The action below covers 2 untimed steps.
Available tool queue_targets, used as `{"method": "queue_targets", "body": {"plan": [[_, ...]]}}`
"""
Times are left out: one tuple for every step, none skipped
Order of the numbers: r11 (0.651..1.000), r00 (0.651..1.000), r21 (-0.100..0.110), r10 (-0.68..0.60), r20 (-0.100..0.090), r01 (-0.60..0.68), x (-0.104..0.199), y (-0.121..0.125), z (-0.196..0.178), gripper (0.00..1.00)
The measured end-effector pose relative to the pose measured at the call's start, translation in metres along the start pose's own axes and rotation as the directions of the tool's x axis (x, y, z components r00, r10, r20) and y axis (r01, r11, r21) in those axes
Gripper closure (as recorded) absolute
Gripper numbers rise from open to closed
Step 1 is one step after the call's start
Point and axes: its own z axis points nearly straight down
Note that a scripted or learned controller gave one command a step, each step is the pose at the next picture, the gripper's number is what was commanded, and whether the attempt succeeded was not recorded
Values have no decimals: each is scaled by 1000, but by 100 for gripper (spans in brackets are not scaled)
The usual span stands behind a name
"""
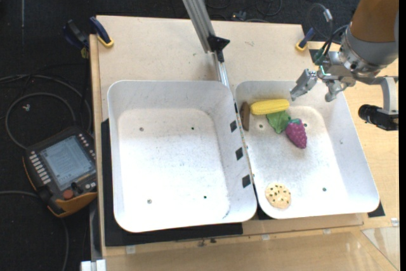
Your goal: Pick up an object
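Observation:
In the right bin point(346, 155) lie a yellow corn cob point(269, 106) near the back left, a green leafy piece point(278, 120) just under it, a purple grape bunch point(296, 133) beside that, and a round speckled cookie point(278, 195) near the front left corner. A small brown piece point(245, 116) rests against the bin's left wall. My gripper point(317, 88) hangs open above the bin's back edge, right of the corn, with nothing between its fingers.
The left bin point(127, 130) sits beside the right one, sharing a divider with black tabs. A slanted metal rail point(193, 0) runs from the back toward the bins. Clamps point(101, 32) hold the bench corners. A teach pendant point(60, 168) lies off the bench's left side.

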Motion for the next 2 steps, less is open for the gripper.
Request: {"method": "queue_targets", "body": {"plan": [[1000, 1000, -3, 0, 0, 0, 0, 0, -2, 0], [1000, 1000, 3, 3, 0, -3, 0, -7, 60, 0]]}}
